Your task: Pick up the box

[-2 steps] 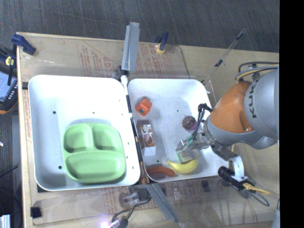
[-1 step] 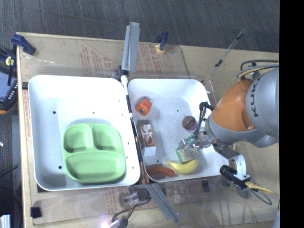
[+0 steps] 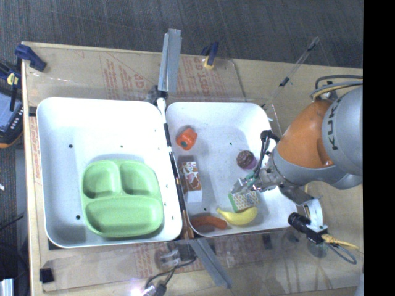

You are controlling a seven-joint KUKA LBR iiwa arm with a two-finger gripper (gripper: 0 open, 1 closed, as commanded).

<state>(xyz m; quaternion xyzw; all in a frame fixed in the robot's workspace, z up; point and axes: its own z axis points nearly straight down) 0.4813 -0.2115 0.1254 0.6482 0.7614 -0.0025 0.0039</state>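
Observation:
A small green-and-white patterned box (image 3: 242, 200) lies tilted in the right bin (image 3: 216, 113), just above a yellow banana (image 3: 238, 216). My gripper (image 3: 251, 185) comes in from the right and sits right at the box's upper right edge, partly covering it. A second box, brown and printed (image 3: 191, 177), lies flat near the right bin's left wall, well away from the gripper.
The right bin also holds an orange object (image 3: 186, 137) at the upper left, a dark purple round thing (image 3: 245, 159) just above the gripper, and a red sausage-like item (image 3: 208, 222) by the front wall. In the left bin (image 3: 62, 116) sits a green divided tray (image 3: 122, 197).

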